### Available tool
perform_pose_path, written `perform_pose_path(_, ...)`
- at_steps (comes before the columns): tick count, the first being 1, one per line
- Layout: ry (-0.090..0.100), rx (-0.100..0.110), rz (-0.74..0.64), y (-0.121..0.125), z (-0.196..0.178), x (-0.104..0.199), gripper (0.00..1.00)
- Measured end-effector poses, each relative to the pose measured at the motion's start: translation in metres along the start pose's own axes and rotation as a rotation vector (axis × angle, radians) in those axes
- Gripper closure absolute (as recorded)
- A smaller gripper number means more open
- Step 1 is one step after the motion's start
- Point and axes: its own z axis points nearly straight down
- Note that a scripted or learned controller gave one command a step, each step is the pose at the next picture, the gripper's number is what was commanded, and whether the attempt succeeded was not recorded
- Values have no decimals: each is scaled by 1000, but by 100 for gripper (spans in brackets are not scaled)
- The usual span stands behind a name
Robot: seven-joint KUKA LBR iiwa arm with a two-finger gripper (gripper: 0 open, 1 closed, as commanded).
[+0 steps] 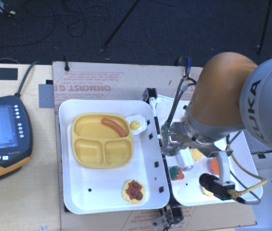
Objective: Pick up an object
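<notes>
The arm (251,105) reads "KUKA"; the cardboard (90,83) bears reversed red lettering.

1. In the left bin (73,177) you find open white floor along the bottom left and the front, beside the small pizza (134,191).
2. The yellow tray (102,150) takes the upper half there, with a sausage (115,126) in its top compartment and a fried egg (135,124) at its right corner.
3. The right bin (244,153) is crowded: the arm (222,100) covers its upper part, and small toys lie near the divider (164,167).
</notes>
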Motion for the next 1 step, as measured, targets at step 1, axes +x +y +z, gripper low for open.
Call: perform_pose_path(1,-2,-3,3,0,-129,31,100)
